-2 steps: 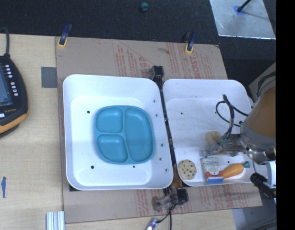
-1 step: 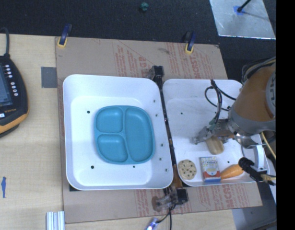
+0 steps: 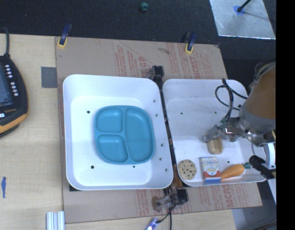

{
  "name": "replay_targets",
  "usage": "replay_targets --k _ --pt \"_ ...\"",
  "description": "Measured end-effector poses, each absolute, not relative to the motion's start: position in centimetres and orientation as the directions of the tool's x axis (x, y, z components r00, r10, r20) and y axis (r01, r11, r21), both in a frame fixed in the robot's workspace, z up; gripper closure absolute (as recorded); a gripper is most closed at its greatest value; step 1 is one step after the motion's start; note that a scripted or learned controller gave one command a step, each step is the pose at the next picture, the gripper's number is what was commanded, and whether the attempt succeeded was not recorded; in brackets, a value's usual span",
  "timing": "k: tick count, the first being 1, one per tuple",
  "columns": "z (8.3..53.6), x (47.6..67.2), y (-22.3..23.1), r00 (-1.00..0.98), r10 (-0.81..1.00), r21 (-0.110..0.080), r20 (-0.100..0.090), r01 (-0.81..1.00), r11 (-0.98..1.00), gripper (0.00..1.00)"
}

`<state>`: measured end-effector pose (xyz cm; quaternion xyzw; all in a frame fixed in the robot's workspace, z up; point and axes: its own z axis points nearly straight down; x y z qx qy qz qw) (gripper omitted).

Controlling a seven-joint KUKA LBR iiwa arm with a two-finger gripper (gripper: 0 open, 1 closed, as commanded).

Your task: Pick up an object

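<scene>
Where the gripper (image 3: 213, 139) hovers, tan object (image 3: 215, 146) just beneath, right bin (image 3: 195, 92).

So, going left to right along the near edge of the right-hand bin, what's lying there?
Round cookie → small box → carrot. The tan lump under the pincer sits farther back, above the box.
</scene>
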<state>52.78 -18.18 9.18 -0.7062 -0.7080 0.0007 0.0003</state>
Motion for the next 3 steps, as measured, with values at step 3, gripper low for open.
replay_targets --k 3 --pt "21.7 59.3 -2.9 -0.005 1.000 -0.003 0.001 1.000 0.005 1.00"
